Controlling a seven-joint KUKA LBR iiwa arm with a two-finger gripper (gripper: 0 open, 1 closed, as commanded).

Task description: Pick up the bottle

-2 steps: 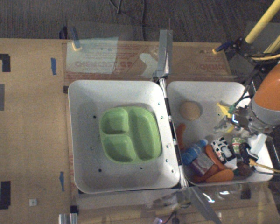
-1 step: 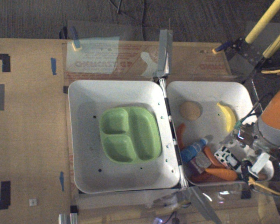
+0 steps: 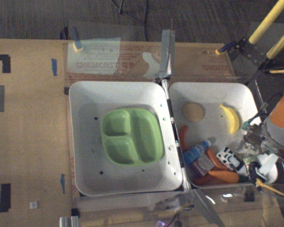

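The bottle [image 3: 197, 152] is blue with a pale cap and lies on its side in the right bin [image 3: 206, 94], near the bin's lower left. Its cap points up and to the right. Beside it lie orange carrot-like pieces [image 3: 223, 176] and a small black-and-white item [image 3: 228, 158]. My gripper [image 3: 252, 144] hangs over the right bin's right edge, well to the right of the bottle and apart from it. The grey arm with its orange band [image 3: 280, 113] comes in from the right.
A yellow banana [image 3: 232, 118] and a round tan disc [image 3: 193, 111] lie in the upper part of the right bin. A red piece [image 3: 183, 137] rests along its left wall. The left bin [image 3: 85, 141] holds a green divided plate [image 3: 131, 135].
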